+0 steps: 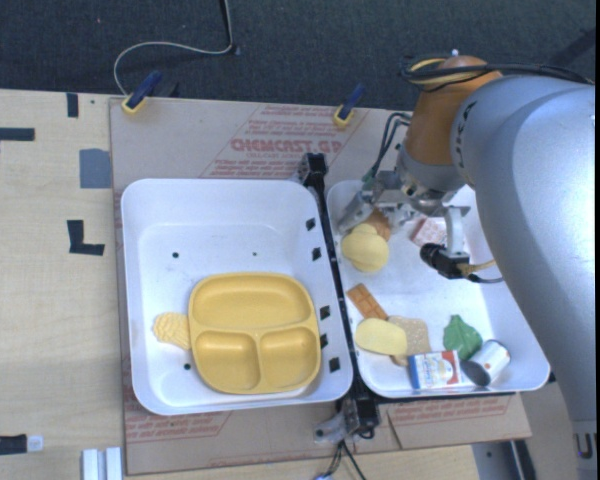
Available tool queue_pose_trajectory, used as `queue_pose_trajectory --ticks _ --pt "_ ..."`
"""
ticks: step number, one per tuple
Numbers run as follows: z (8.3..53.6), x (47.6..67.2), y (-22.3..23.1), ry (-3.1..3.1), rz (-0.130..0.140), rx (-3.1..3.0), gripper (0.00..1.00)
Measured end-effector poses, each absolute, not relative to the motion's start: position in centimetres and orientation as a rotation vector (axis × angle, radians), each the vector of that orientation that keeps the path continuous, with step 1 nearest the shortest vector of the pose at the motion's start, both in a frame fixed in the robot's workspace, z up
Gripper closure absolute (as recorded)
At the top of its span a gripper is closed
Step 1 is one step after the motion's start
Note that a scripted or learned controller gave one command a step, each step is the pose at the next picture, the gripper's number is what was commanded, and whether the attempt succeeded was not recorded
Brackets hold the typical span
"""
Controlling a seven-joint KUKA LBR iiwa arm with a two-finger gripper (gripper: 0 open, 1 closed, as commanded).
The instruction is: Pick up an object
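Note:
My gripper (382, 214) is low over the far end of the right bin (500, 298), under the orange wrist band (430, 133). Just below and touching or nearly touching it lies a round yellow fruit (365, 251). Nearer the camera in this bin lie a brown stick (364, 300), a yellow oval piece (380, 337), a tan slice (413, 332), a green leafy piece (462, 334), a small can (489, 361) and a blue and white box (435, 370). A pinkish item (429, 230) shows partly behind the gripper.
The left bin (220, 218) holds a yellow divided plate (255, 330) and a ruffled yellow piece (170, 329) at its left side. A black divider rail (325, 258) runs between the bins. The large grey arm body (545, 198) covers the right bin's right side.

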State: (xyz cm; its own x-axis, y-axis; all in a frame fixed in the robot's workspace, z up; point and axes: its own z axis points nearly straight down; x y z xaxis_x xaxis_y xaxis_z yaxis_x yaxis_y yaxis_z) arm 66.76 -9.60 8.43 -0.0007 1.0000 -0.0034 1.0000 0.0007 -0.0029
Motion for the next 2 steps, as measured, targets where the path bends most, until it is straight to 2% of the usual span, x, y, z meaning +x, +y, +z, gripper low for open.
queue_pose_trajectory --ticks 2 --pt "8.43 66.77 -9.60 2.222 -0.007 2.220 0.00"
